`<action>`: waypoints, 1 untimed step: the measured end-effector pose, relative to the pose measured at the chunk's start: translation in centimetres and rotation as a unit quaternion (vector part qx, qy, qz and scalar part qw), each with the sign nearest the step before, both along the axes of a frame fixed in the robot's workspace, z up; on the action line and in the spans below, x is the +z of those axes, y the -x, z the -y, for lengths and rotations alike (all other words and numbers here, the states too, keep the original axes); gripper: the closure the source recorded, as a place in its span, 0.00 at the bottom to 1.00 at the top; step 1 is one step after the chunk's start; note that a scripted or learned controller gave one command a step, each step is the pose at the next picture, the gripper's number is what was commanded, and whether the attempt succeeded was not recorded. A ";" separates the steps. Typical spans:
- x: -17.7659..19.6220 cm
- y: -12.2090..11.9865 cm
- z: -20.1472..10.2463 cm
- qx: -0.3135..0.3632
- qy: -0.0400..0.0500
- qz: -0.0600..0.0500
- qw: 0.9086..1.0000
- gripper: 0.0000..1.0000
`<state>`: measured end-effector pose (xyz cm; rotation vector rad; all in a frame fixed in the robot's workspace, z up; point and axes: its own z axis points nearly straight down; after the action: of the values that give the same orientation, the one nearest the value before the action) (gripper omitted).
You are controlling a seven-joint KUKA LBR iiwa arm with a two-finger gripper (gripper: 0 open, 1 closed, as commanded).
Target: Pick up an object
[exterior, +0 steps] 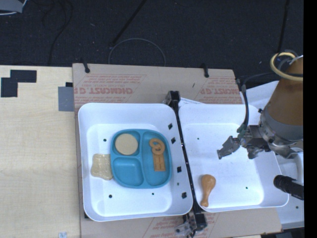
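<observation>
Red print on the cardboard [148, 86] under the bins reads mirrored and upside down; the clearest strip, behind the left bin [89, 133], looks like "CHEMCAST GP". More red print shows behind the right bin [223, 118] and on the cardboard edge in front of the bins, too broken to read.

The counter [34, 152] is pale wood to the left of the left bin, with black angular marks [17, 81] and a grey square [65, 98] near its back edge. Behind the cardboard lies dark carpet [148, 24] crossed by thin cables [136, 48].

The left bin holds a blue tray [131, 175] with three compartments. A round tan disc [126, 144] sits in the tray's back left compartment, and a brown key-shaped piece [157, 154] lies in its right compartment. A pale yellow spongy piece [101, 166] lies just left of the tray, touching its edge.

In the right bin, a tan drumstick [206, 187] lies near the front left corner, close to the divider between the bins. The gripper [227, 150] hangs over the middle of the right bin, behind and to the right of the drumstick and apart from it. Nothing sits between the jaws; whether they are spread or closed cannot be told.
</observation>
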<state>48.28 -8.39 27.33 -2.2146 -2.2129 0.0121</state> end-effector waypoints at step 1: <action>0.4 -0.1 0.0 0.000 0.001 0.004 1.000 0.00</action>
<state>48.42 -8.42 27.74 -2.2184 -2.2189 0.0036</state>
